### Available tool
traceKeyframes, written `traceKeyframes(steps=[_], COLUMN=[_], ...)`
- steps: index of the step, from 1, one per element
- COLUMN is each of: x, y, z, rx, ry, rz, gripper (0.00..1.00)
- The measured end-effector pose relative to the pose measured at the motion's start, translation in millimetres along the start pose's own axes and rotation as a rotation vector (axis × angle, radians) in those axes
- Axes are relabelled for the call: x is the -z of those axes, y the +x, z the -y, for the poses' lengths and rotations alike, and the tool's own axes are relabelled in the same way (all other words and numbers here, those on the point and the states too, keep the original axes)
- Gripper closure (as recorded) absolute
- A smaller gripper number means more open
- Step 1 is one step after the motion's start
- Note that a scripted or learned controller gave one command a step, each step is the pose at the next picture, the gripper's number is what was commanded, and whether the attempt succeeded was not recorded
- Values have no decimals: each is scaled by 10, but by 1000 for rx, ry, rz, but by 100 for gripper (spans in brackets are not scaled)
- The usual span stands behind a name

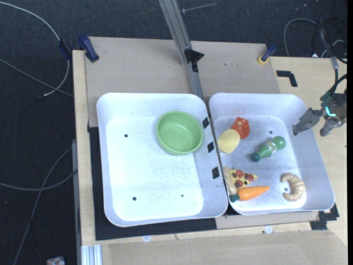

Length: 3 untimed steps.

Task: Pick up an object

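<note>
Tool [315, 127] sits at the far right, over the right rim of the right bin [309, 108], w/ its two dark fingers spread apart and nothing between them. All the pickable stuff is left of it, inside that same bin. Nearest is the green bottle [268, 148], lying tilted, just left & a bit toward the near side of the tool. Further left, a red piece [241, 127] w/ a yellow lemon [228, 141] touching it on its lower-left side. Toward the near edge of the table [138, 65], well apart from the tool: a tan croissant [293, 186] at the bin's near-right corner, an orange carrot [252, 192] lying flat left of that, and a pizza slice [240, 176] just beside the carrot, up against the bin's left wall. Way left of the tool, past the divider betw. the bins, the left bin [143, 192] holds a green bowl [179, 132], upright, in its far-right part. A grey metal pole [175, 21] slants down from the top to the gap betw. the bins. Blue clamp [87, 48] and yellow clamp [267, 53] at the table's far corners.
</note>
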<state>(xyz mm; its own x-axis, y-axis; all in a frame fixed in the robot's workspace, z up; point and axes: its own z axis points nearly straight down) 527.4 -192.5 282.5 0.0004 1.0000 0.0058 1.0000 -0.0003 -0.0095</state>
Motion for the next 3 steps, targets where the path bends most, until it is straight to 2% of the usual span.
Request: traceKeyframes(steps=[1,2,3], x=[20,-451,-1099], y=[-1,70,93], z=[-6,50,79], rx=[0,0,0], ry=[-4,3,7], rz=[1,-1,-2], gripper=[0,0,0])
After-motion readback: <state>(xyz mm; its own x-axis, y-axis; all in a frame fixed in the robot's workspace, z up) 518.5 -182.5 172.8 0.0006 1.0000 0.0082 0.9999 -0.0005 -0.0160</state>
